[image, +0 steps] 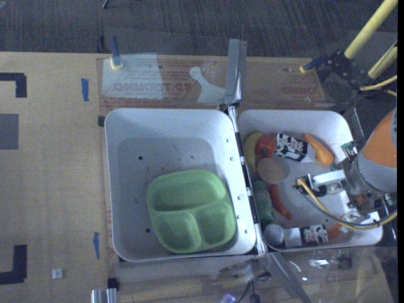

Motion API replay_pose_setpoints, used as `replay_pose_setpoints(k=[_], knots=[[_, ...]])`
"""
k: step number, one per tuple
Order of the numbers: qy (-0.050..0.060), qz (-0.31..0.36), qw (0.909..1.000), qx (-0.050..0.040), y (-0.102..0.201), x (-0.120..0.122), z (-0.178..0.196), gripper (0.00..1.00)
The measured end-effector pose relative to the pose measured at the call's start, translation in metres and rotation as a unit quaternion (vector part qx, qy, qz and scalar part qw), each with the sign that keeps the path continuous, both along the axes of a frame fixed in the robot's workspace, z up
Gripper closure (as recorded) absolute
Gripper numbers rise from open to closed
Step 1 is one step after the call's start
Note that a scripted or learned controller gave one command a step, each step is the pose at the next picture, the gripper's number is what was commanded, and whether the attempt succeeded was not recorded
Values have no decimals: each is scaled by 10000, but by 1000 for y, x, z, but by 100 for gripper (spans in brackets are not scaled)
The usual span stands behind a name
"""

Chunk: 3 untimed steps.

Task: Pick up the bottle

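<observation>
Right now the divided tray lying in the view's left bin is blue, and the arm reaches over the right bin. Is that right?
No. The divided tray is green, not blue. The camera view shows it lying in the left bin, with the arm reaching over the right bin.

Bottle (297,235) label blurred; arm (384,153) cut off rt.

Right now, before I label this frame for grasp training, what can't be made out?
Camera view:
- Bottle: label too small and blurred to read.
- Green toy: partly under the red toy, kind unclear.
- Right bin: its right corner hidden by the arm.
- Arm: cut off by the right edge.
</observation>
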<state>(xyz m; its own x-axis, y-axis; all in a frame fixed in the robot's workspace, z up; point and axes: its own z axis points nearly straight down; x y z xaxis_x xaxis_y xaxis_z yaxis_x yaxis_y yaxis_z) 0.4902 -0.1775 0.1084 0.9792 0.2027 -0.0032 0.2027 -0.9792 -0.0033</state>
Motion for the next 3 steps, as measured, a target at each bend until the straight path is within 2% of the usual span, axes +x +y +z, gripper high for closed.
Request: replay_pose_setpoints(k=[1,2,3], knots=[[-6,-5,10000,-6,-46,-10,144,0],[2,1285,9917,7,27,19,14,0],[-9,904,9959,-5,-42,36,112,0]])
